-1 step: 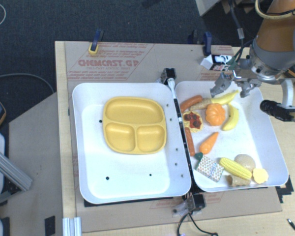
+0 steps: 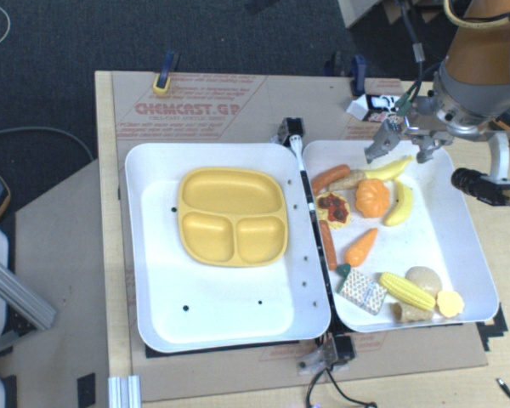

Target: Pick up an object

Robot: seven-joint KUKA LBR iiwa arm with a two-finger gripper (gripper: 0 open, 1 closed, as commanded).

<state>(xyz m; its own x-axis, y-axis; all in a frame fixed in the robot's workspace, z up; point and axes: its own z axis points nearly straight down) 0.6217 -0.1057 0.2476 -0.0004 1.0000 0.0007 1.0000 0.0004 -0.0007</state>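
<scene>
Above the far edge of the right bin, the gripper is seen with fingers spread wide, nothing held between them. Just below it a banana and an orange are found among toy foods. A yellow divided plate is set in the left bin.

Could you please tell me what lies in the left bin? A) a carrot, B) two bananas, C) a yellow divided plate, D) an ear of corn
C: the yellow divided plate lies alone in the left bin, while the toy food is all in the right bin.
</scene>
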